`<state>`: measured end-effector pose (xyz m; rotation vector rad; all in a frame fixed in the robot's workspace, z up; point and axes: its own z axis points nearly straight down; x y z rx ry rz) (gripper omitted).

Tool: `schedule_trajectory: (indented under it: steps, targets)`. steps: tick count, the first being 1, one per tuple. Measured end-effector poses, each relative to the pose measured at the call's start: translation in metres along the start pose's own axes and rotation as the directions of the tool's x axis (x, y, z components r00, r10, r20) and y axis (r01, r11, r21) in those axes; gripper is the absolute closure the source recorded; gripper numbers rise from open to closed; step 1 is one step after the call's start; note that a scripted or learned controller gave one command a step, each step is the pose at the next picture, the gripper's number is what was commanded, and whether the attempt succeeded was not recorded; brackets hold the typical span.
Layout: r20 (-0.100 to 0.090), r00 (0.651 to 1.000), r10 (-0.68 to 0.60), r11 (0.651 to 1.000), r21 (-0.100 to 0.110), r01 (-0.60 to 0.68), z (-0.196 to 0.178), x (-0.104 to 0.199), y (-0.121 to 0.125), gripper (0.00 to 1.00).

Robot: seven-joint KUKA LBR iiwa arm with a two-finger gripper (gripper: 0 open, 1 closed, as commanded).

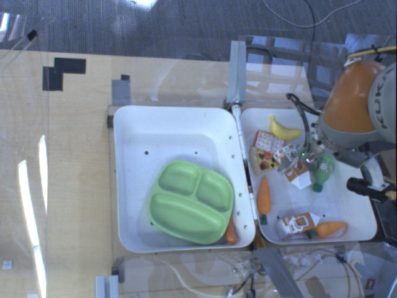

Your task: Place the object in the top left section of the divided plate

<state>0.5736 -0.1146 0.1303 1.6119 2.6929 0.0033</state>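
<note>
The green divided plate (192, 202) lies in the left bin (133, 166), all sections bare, with a small carrot (231, 233) wedged just beside its lower right edge. In the right bin (366, 219), well apart from the plate, the tool (305, 151) hangs low among a cluster: a snack box (267, 149), a green bottle (322, 170), a banana (284, 130), another carrot (263, 197), and a carton (296, 224) touching a third carrot (330, 229). Whether the tool is wide, narrow or gripping anything cannot be told.
</note>
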Motion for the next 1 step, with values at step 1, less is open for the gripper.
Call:
schedule_trajectory:
  steps: [1]
  targets:
    - [0.006, 0.999, 0.046, 0.999, -0.007, -0.046, -0.1663, -0.0269, 0.0271, 1.0]
